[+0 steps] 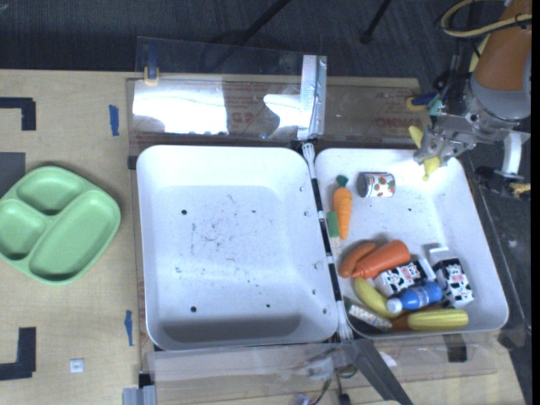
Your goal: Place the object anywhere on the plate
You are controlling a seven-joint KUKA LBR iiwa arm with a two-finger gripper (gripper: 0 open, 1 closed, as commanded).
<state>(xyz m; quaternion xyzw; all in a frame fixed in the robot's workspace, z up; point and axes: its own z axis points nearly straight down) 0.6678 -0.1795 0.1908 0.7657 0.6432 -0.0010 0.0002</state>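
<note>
The green divided plate [74,231] lies on the bench at the far left, outside both bins. Candidate objects sit in the right bin [472,226]: a small carrot [341,208], a short can [376,185], a large orange carrot [376,258], a banana [368,295], a blue bottle [418,298] and a yellow corn cob [437,319]. My gripper [432,160] hangs over the right bin's far right corner, apart from all of them, with the can nearest on its left. Nothing is seen held in it.
The left bin [228,234] lies between the plate and the right bin. Two cow-print cartons [452,280] rest among the pile at the right bin's front. A clear plastic panel [228,99] stands behind the left bin. Cables trail beside the arm at the upper right.
</note>
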